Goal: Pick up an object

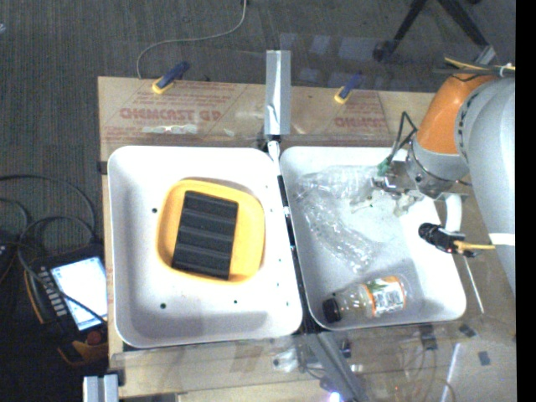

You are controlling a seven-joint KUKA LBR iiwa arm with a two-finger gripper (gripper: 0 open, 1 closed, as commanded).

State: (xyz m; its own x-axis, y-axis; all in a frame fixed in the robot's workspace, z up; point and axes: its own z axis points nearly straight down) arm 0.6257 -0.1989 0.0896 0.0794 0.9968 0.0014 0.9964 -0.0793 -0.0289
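Observation:
A yellow dish holding a ribbed black block (205, 234) lies in the left bin (134, 308). In the right bin (435, 304), a crumpled clear plastic wrapper (335, 212) spreads across the middle and back. A small bottle with amber liquid, a black cap and an orange-green label (368, 298) lies on its side near the front wall. My gripper (392, 187) reaches in from the right, low over the right bin's back right part, at the wrapper's right edge. Its tip is small and dark against the plastic.
The grey arm with its orange band (448, 124) covers the right bin's far right corner. A metal post (276, 99) stands behind the seam between the bins. Two clamps with yellow and blue handles (170, 76) (348, 87) sit on the cardboard behind.

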